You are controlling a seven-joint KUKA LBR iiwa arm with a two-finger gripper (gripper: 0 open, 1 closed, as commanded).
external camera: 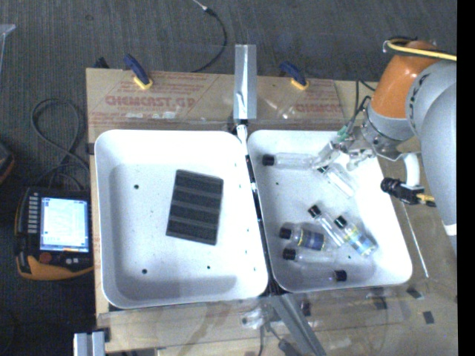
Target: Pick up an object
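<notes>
The right bin (401, 262) holds several small clear bottles with dark caps: a cluster (326, 237) lies toward 6 o'clock of the bin, and one bottle (291, 159) lies on its side near 11 o'clock. The left bin (104, 199) holds a flat dark ribbed pad (195, 206) near its centre. The bottles appear light, rigid and smooth; judged from their round bodies, they are likely to roll or slip under a glancing contact, so the best hold is across the body at mid-length, with the fingers square to the long axis. Bottles in the cluster touch or lie just beside one another, which may hinder a clean approach. The arm enters from 3 o'clock, orange band uppermost, wrist angled down into the bin's 1 o'clock corner. The pincer (338, 158) sits low over the bin floor there; its opening and any load cannot be determined against the clear clutter.
</notes>
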